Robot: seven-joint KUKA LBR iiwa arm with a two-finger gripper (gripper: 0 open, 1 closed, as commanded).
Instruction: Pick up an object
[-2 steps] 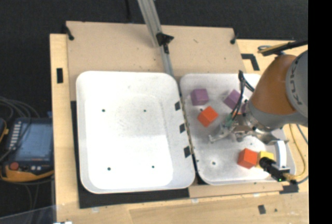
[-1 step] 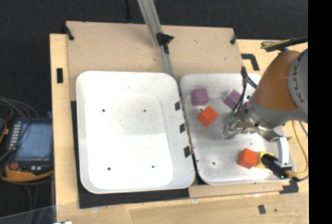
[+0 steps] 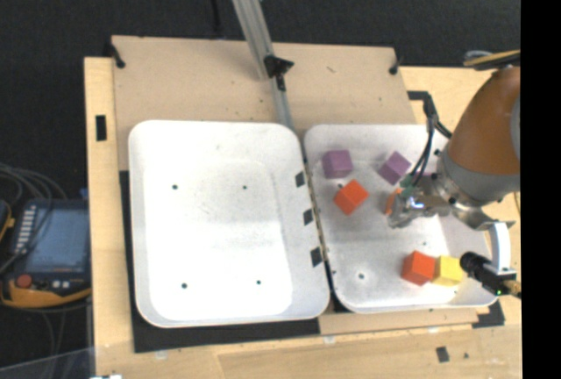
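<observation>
Orange scrap (image 3: 390,203) beside the gripper (image 3: 405,212), mostly hidden, unidentifiable.

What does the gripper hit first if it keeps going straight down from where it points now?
Most likely the bare floor of the right bin. The gripper points down between the purple cube and the orange cube, with a small orange piece at its left edge. Depth is unclear from this slanted view.

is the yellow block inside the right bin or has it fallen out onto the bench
Inside. The yellow block rests on the right bin's white floor near its front right corner, touching an orange block beside it.
</observation>
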